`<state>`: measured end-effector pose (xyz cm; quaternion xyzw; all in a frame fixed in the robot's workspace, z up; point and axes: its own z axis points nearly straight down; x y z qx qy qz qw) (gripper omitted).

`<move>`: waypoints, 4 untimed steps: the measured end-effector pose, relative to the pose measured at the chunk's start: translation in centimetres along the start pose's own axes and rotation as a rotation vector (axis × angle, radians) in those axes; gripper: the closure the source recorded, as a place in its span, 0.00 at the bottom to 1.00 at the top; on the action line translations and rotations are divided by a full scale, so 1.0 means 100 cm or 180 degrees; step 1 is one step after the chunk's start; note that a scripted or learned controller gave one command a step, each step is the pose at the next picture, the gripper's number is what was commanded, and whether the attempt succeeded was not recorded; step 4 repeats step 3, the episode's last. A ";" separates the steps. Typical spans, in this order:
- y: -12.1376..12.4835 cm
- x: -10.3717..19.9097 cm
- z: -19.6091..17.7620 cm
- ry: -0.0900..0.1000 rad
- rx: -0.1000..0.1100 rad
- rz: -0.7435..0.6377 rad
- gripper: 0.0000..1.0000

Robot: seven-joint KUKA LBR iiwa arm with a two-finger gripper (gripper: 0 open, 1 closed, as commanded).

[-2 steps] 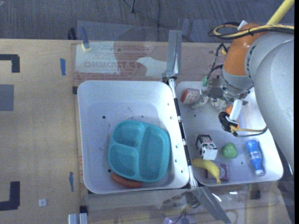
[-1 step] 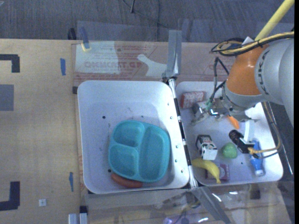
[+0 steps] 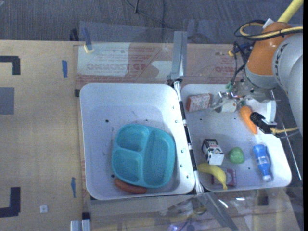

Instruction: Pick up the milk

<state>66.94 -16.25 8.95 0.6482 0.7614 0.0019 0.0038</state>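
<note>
Here the right bin point(image 3: 279, 174) holds milk point(image 3: 212, 151), banana point(image 3: 215, 173) and bottle point(image 3: 262, 162); the jaws' state is unreadable.

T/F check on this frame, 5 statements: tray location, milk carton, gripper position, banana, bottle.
1. The teal divided tray lies in the left bin. True.
2. The milk carton is in the left bin. False: it stands in the right bin, near its middle, left of the green ball.
3. The gripper is over the far end of the right bin, apart from the milk carton. True.
4. The banana lies on the teal divided tray. False: it lies in the right bin, by its near edge, just below the milk carton.
5. The blue bottle lies in the right bin near its right wall. True.
</note>
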 end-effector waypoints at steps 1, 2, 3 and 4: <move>-0.025 0.049 -0.001 0.0002 -0.0007 -0.0179 0.00; -0.059 0.065 -0.002 -0.0005 -0.0014 -0.0291 0.00; -0.005 0.052 0.002 -0.0003 0.0028 0.0704 0.00; -0.005 0.052 0.002 -0.0003 0.0028 0.0704 0.00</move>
